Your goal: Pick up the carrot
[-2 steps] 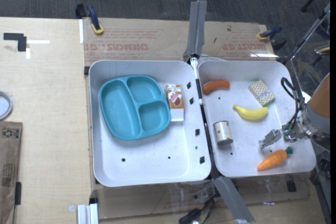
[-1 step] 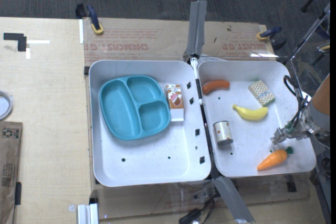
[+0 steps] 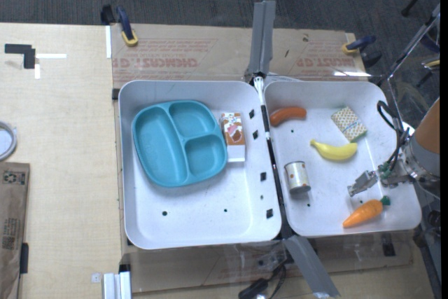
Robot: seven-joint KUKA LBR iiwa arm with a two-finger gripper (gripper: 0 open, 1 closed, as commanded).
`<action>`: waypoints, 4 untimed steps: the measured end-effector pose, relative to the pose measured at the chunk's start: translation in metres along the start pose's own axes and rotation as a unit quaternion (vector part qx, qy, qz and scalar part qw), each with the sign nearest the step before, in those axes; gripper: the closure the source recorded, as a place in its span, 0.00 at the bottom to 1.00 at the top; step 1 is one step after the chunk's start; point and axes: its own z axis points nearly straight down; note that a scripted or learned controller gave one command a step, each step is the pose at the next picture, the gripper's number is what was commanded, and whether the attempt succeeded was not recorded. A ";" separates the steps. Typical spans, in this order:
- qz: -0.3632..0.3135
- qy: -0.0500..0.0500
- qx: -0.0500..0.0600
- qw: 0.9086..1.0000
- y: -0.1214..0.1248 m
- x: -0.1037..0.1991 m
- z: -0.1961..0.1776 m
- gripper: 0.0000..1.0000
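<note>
Carrot (image 3: 363, 214): orange, tapered cone shape, small green stub at its fat end, smooth plastic-looking surface. It lies flat in the right bin (image 3: 329, 229) near the front right corner, tip pointing left and slightly down, green end up-right.

Claw (image 3: 362, 183): metallic, sits just above-left of the carrot's green end, close to it but apart from it as far as I can see. Nothing between the fingers; can't tell whether they're spread or closed at this resolution.

Left to right otherwise: left bin (image 3: 189, 220), shallow white glossy plastic with rounded corners, holds a teal divided plate (image 3: 180, 142) with three compartments and a small printed carton (image 3: 233, 131) touching the plate's right edge. Right bin: orange sausage-shaped item (image 3: 288, 115) at the back left, small shiny metal can (image 3: 297, 176) on its side, yellow banana (image 3: 334, 150) mid-bin, patterned sponge-like block (image 3: 348, 123) at the back right. Counter (image 3: 56, 150) is light wood grain; cardboard sheet (image 3: 210, 52) behind the bins.
</note>
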 end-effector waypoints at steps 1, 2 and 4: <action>-0.085 -0.002 0.000 0.996 -0.001 -0.002 0.008 0.00; -0.084 -0.003 -0.001 0.996 -0.001 -0.003 0.000 1.00; -0.061 -0.001 0.000 0.998 0.056 -0.011 0.009 0.00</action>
